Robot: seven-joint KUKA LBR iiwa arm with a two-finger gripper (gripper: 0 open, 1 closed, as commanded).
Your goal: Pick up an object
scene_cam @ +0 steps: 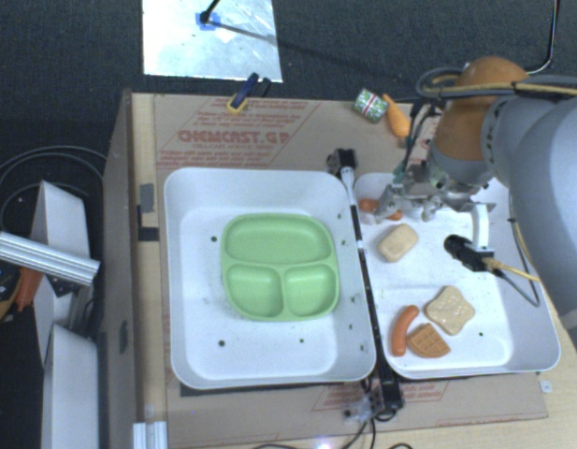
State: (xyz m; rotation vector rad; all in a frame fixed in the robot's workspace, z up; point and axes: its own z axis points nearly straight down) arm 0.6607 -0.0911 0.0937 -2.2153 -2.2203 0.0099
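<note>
- From the camera above the bench, you had the arm (536,162) reaching in from the right, with the gripper (407,204) low over the far left corner of the right bin (514,337).
- The jaws were lost in the clutter of the wrist; you couldn't tell whether they were apart or together, and nothing showed between them.
- A small orange-red piece (367,206) lay just beside the gripper, hard against the bin's left wall.
- The pale roll (397,242) sat near the gripper, just on the camera's side of it and apart from it.
- Toward the near edge you had the toast slice (449,309), with the sausage (403,328) and the brown wedge (428,343) close together beside it.
- In the left bin (190,215), the green divided plate (281,266) lay flat in the middle.
- Out on the bench beyond the bins, a green can (370,104) lay next to a carrot (397,118).
</note>
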